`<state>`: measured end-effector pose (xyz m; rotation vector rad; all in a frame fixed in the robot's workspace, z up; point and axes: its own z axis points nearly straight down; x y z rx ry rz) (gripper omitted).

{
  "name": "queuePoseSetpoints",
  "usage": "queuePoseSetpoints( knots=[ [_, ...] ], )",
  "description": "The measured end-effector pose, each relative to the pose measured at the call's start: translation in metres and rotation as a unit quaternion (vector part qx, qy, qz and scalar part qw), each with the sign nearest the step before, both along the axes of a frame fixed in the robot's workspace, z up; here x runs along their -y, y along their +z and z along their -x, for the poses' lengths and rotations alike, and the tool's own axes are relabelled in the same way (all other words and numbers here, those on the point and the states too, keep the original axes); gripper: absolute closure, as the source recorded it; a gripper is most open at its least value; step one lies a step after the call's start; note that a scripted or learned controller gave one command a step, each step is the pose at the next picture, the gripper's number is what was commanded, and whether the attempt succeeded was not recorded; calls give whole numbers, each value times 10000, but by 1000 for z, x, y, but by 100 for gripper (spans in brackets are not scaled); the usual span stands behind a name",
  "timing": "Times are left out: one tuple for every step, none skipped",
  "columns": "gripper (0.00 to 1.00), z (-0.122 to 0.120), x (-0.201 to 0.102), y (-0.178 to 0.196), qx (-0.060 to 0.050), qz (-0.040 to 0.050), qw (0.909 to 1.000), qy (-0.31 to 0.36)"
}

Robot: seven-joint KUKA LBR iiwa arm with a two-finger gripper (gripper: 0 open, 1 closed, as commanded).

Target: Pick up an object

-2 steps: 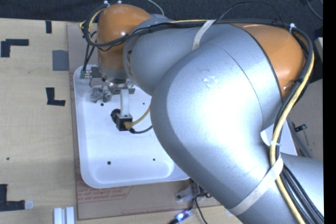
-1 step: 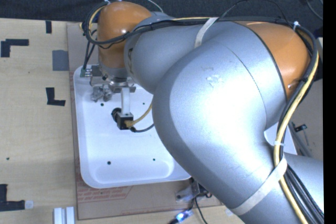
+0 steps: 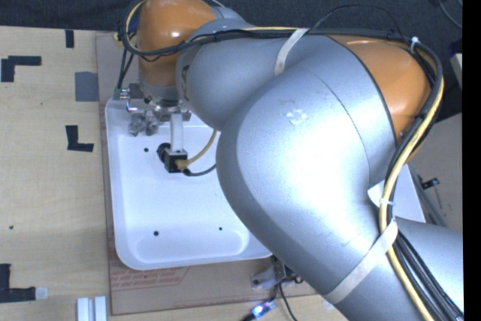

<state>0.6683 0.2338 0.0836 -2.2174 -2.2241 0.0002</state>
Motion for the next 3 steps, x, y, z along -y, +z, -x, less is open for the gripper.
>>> queuePoseSetpoints(
  knots=[
    [100,1,0,10,-9,14,10000,10],
    [100,77,1,10,-35,12,10000,-6],
    [100,46,0,-1,-6,4,10000,-2]
  ],
)
